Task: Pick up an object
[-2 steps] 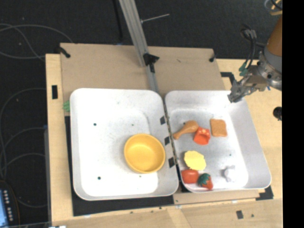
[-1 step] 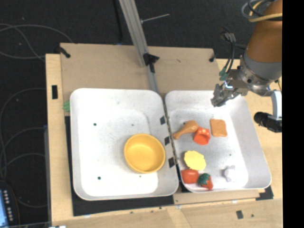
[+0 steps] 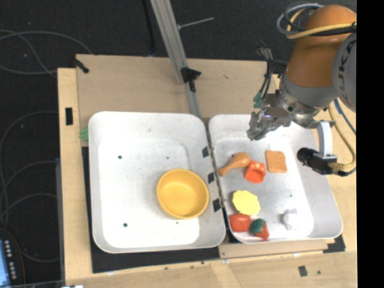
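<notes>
Overhead, the gripper (image 3: 259,131) hangs above the right bin (image 3: 318,212) near its twelve o'clock rim, and I cannot tell from where I stand how it is set; nothing is visibly in it. Just toward five o'clock lies the tan drumstick toy (image 3: 235,162), which looks light, stiff and smooth, best pinched across its thin handle, with the red pepper (image 3: 255,172) touching its fat end and the orange block (image 3: 276,161) nearby. Around them the white floor looks hard and slick, the toys crowd the middle, and the left bin (image 3: 120,179) carries a yellow bowl (image 3: 182,193).
</notes>
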`<state>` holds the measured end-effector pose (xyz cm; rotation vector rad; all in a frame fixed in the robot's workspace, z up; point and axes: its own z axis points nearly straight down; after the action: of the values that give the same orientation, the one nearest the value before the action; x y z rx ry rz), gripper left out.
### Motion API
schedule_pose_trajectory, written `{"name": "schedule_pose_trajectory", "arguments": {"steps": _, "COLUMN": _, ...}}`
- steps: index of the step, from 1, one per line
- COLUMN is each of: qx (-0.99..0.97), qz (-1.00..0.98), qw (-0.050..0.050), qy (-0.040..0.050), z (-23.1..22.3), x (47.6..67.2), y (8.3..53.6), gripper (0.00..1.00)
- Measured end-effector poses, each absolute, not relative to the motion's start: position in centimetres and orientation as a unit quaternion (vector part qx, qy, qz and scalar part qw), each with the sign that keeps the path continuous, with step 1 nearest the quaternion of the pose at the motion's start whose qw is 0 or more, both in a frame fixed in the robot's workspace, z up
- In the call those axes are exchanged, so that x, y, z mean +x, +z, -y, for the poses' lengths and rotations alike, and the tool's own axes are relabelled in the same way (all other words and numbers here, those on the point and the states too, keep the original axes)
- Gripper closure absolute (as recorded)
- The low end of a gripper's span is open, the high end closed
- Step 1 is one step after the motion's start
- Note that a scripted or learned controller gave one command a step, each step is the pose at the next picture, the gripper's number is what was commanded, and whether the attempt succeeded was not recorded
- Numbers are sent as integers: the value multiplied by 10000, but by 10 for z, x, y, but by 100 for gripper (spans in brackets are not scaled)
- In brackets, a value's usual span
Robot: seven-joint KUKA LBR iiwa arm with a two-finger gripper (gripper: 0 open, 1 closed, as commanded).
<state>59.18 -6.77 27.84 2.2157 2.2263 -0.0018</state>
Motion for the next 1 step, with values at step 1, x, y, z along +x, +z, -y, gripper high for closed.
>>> {"name": "schedule_pose_trajectory", "arguments": {"steps": 1, "qx": 7052, "qz": -7090, "qw": 1, "qy": -5, "z": 20, "x": 596, "y": 264, "gripper": 100}}
